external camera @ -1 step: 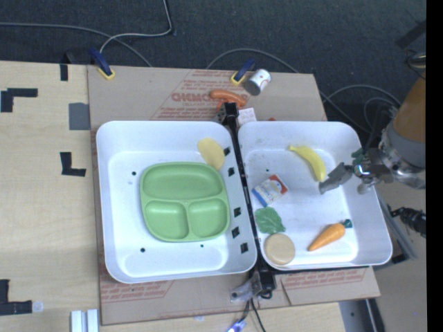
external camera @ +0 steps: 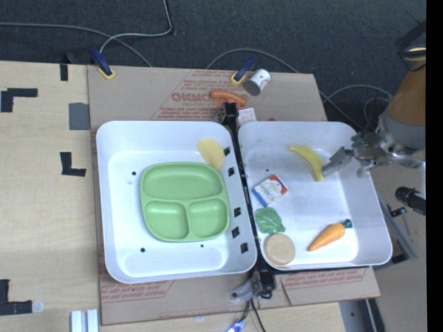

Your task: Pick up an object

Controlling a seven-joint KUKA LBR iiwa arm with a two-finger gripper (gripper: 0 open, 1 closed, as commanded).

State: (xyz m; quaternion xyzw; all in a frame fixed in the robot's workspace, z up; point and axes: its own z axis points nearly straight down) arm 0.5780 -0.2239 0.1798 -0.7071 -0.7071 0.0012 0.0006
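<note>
In the right white bin (external camera: 360, 185), the middle floor is free; a yellow banana (external camera: 309, 160) stands far, an orange carrot (external camera: 327, 236) near, a small white packet (external camera: 270, 189) left.

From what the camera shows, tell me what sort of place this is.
Probably a robot test bench in a lab: two white bins clamped to cardboard, toy food such as a carrot and banana, and loose cables on the floor.
</note>
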